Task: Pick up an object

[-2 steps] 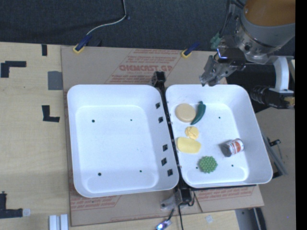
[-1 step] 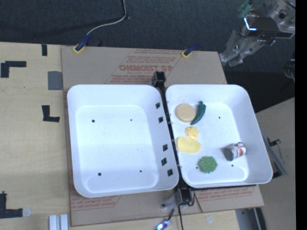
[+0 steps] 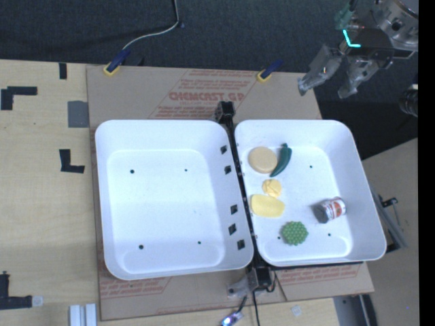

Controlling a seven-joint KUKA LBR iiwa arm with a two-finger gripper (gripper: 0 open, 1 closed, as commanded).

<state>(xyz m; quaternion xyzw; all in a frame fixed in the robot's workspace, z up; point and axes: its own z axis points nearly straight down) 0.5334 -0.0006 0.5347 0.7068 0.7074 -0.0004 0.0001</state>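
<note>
Camera view: the claw (image 3: 338,77) hangs spread wide and empty beyond the far rim of the shallow white right bin (image 3: 357,155), whose small red-and-silver can (image 3: 329,210) lies toward the near edge.

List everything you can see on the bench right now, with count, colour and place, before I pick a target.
bins: 2, white, side by side on the bench
round disc: 1, tan, right bin, upper left
pepper: 1, dark green, right bin, touching the disc's right side
yellow pieces: 2, yellow, right bin, below the disc
bumpy ball: 1, green, right bin, near front
can: 1, grey and red, lying on its side, right bin, right of centre
clamps: 2, blue and yellow, board's far edge
gripper: 1, grey, open, above the bench beyond the right bin
</note>
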